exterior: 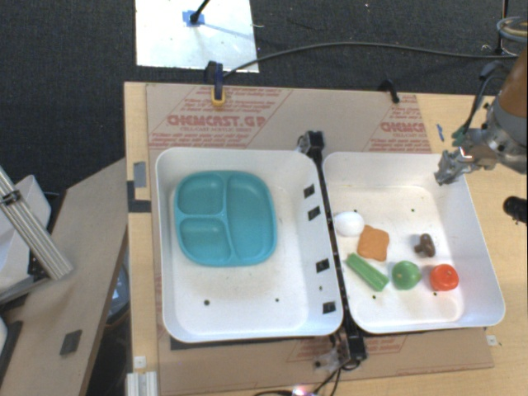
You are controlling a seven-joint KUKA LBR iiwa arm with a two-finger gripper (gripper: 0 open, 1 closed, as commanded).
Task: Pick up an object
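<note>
Up at the right edge of the view, the grey two-finger gripper point(452, 170) hangs over the far right corner of the right shallow white bin point(474, 246), at the end of the grey arm point(507, 126) that reaches in from the right. Whether it is released or clenched cannot be told at this size; nothing shows in its grasp.

Well apart from it, nearer the front of the same bin, the loose objects lie in a cluster. A small dark brown lump point(425, 244) sits closest to the gripper. Left of that lies an orange rounded square piece point(373, 242), touching or just beside a white egg-shaped object point(349, 223) near the bin's left wall. Along the front run a green cylindrical stick point(366, 271) lying slantwise, a green round ball point(405, 275) and a red-orange round ball point(444, 278), each just beside the next.

Beside it, the left shallow white bin point(247, 304) holds a teal plastic divided plate point(224, 219) with three compartments, lying flat toward the far left of that bin.

Both bins rest on a brown printed cardboard sheet point(247, 114) over the bench.
</note>
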